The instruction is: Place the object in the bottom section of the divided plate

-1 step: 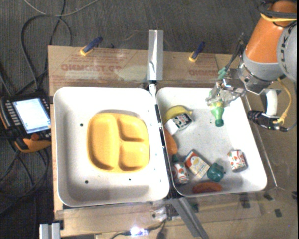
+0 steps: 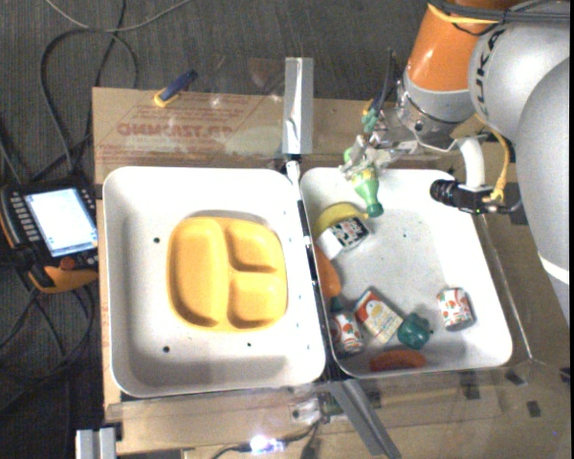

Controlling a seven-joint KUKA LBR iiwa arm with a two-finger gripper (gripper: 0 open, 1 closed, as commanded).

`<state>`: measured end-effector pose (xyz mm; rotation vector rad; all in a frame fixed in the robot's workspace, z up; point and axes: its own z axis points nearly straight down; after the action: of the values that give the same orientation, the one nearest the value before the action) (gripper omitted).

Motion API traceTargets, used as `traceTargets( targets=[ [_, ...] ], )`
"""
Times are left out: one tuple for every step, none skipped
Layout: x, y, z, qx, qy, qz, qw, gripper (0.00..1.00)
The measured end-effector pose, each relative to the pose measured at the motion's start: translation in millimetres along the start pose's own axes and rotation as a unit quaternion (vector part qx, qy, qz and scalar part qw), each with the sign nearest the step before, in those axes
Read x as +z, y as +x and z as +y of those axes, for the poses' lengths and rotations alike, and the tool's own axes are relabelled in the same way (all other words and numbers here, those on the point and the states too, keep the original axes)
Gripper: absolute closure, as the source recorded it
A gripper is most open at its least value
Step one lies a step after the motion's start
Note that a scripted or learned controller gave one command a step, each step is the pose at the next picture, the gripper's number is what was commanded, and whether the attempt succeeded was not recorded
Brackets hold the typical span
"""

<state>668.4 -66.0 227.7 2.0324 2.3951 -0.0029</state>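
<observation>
The yellow divided plate (image 2: pixel 228 270) lies in the left white bin (image 2: pixel 134 352), with one long section on its left and two smaller ones on its right. My gripper (image 2: pixel 361 166) hangs over the far left corner of the right bin (image 2: pixel 488 342). A small green bottle (image 2: pixel 371 197) hangs from its fingertips, neck up, and the fingers look shut on that neck. The bottle is just above and to the right of a banana (image 2: pixel 335 217).
The right bin also holds a black-and-white can (image 2: pixel 345 236), an orange carrot (image 2: pixel 328 276), two red soup cans (image 2: pixel 346 333) (image 2: pixel 454 308), a red carton (image 2: pixel 377 316), a green cup (image 2: pixel 413 331) and a red sausage (image 2: pixel 397 360). A metal divider (image 2: pixel 297 108) stands behind the bins.
</observation>
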Motion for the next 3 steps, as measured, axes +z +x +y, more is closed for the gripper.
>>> traceTargets(
  targets=[
    [-3,86,-36,-0.004,0.001,0.001,1.0000,1.00],
    [41,167,-21,0.023,0.002,0.001,0.9997,1.00],
    [25,252,-50,-0.001,0.001,0.001,1.0000,1.00]
  ],
)
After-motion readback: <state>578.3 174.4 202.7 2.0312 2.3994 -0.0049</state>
